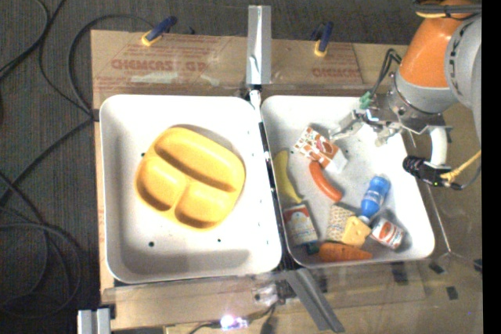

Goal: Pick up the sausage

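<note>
Orange plastic carrot (345, 252) lies at right bin's front edge; red-orange toy sausage (326, 181) sits mid-bin, free; two-finger gripper (366, 121) hovers above-right, empty, fingers spread wide — should descend straddling sausage crosswise, clear of the carton (318, 147).

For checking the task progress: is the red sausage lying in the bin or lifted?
Lying. The red sausage rests on the right white bin's floor, apart from the gripper.

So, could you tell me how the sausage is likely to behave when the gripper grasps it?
The sausage looks round and smooth, so it may roll or slip. It lies flat against a carton, which could crowd one finger. Probably light plastic.
</note>
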Controlling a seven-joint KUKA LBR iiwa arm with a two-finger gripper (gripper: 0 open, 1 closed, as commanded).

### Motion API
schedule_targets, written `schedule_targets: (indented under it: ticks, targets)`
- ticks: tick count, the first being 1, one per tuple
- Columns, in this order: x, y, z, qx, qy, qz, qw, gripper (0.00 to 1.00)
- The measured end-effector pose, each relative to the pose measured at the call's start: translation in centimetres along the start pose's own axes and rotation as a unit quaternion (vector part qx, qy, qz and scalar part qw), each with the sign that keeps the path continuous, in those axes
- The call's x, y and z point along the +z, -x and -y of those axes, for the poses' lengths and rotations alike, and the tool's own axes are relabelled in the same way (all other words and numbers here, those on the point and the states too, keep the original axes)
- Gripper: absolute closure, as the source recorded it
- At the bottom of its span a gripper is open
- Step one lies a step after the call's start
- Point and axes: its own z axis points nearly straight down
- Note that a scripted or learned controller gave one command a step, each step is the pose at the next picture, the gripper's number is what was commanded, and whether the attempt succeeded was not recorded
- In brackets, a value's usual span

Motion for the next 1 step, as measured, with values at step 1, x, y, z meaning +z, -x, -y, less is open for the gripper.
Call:
schedule_targets:
  ticks: [1]
  targets:
    - [7.66,-1.19,6.77,0.051,0.004,0.0,0.9987,0.0]
